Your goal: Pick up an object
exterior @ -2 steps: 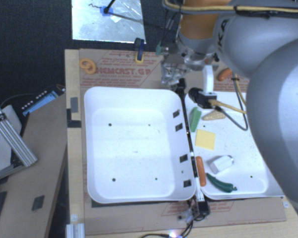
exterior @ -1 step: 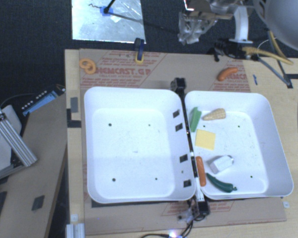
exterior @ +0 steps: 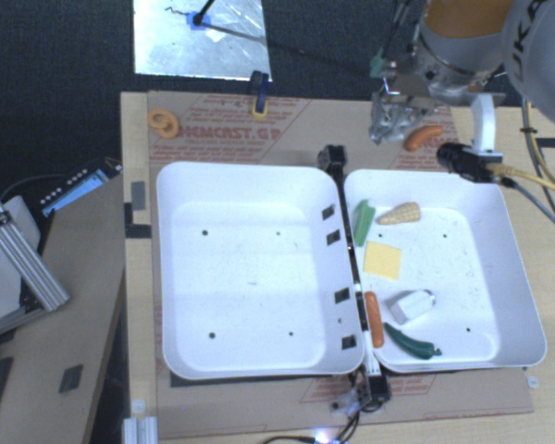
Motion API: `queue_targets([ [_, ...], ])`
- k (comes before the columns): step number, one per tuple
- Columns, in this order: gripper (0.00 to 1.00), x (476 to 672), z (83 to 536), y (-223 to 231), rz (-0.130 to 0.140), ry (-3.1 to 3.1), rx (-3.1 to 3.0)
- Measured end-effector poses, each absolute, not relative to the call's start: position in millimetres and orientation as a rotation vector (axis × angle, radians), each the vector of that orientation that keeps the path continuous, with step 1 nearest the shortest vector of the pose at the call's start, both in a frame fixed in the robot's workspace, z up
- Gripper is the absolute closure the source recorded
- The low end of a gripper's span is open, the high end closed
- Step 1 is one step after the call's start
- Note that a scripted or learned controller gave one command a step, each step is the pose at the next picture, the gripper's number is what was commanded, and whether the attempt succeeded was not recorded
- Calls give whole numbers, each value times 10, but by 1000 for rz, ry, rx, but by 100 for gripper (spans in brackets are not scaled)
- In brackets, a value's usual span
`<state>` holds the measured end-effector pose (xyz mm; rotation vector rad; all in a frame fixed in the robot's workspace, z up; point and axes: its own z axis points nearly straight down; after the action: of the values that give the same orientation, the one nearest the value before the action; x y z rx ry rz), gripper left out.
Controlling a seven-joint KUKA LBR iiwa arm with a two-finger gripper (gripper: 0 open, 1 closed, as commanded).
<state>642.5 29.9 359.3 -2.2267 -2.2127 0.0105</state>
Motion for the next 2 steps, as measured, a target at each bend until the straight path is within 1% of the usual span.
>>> queue_targets([
  [1,100,6130,5470,113,-25,-2235,-2229],
  [2,100,5578,3670,244,19,-2214,-2212],
])
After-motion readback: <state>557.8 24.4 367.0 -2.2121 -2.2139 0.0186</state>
